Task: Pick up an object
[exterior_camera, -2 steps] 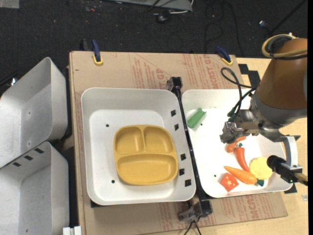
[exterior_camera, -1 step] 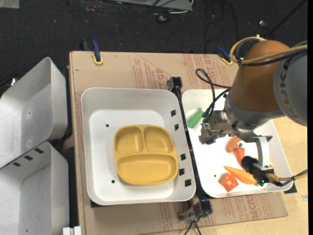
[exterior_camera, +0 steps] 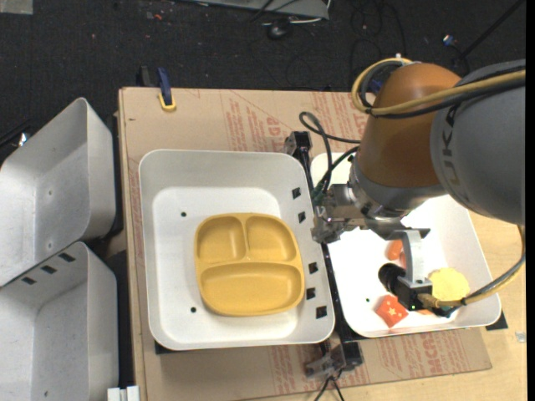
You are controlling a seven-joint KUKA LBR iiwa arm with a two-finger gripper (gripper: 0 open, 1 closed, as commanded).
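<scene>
Camera view shows you the arm (exterior_camera: 468, 132) reaching over the right bin (exterior_camera: 487, 267), with the gripper (exterior_camera: 347, 220) low by that bin's left wall. You cannot tell whether it is wide, narrow or holding anything. In that bin a red block (exterior_camera: 389, 310) lies near the front rim, a yellow rounded object (exterior_camera: 450, 283) sits to its right, and an orange piece (exterior_camera: 394, 249) lies further back. A yellow divided plate (exterior_camera: 248, 263) lies flat in the left bin (exterior_camera: 155, 224).
</scene>
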